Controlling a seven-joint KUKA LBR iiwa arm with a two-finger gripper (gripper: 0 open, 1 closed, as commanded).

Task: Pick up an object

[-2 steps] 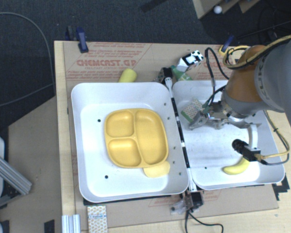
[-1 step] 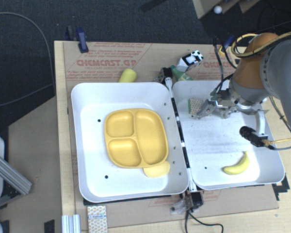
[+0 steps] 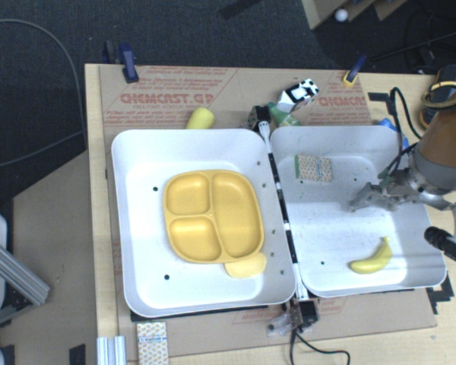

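A yellow banana (image 3: 372,258) lies in the right bin (image 3: 327,276) near its front right corner. A small pale patterned packet (image 3: 314,168) rests flat at the back of the same bin. My gripper (image 3: 367,198) hangs low over the right bin's middle right, reaching in from the right edge. It is above and slightly left of the banana and to the right of the packet, apart from both. Nothing shows in its grasp. In the left bin (image 3: 137,204) sits a yellow divided plate (image 3: 213,215) with a flat yellow piece (image 3: 245,266) poking out under its front edge.
On the bench behind the bins lie a yellow object (image 3: 200,118) and a black-and-white toy (image 3: 300,93) beside a green item (image 3: 281,114). Blue clamps (image 3: 127,62) grip the bench's back edge. Cables run at the right, near the arm (image 3: 443,147).
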